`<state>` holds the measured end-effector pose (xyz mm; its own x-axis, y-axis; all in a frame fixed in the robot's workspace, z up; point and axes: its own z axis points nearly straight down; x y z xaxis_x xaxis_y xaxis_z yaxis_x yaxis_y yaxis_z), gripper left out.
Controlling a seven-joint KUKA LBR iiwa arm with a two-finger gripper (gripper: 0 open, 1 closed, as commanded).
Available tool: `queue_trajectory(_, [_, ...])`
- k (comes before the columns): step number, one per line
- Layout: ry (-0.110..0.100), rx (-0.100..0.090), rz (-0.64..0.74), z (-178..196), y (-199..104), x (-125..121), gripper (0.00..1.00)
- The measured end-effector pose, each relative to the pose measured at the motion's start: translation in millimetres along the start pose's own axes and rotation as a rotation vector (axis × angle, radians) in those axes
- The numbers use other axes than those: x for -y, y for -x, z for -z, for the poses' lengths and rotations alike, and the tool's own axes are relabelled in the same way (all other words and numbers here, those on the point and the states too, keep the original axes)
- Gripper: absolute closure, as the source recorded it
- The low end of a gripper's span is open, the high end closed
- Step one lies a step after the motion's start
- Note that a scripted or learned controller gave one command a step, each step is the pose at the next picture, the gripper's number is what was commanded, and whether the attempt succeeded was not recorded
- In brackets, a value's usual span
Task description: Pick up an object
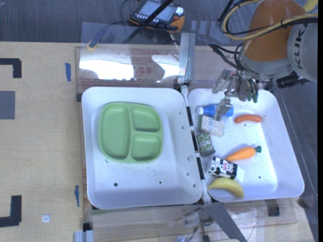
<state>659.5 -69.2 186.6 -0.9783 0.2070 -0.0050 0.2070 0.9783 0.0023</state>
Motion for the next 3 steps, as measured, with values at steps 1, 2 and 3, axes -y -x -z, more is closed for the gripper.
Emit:
queue_trajectory(1, [-0.001, 0.0, 0.131, -28.2, -23.7, 83.3, 0.0])
queue_trajectory(2, [-0.003, 0.004, 0.406, -78.0, -12.9, 46.5, 0.0])
queue_trajectory(3, [0.0, 0.004, 0.779, -52.7, -20.2, 81.0, 0.0])
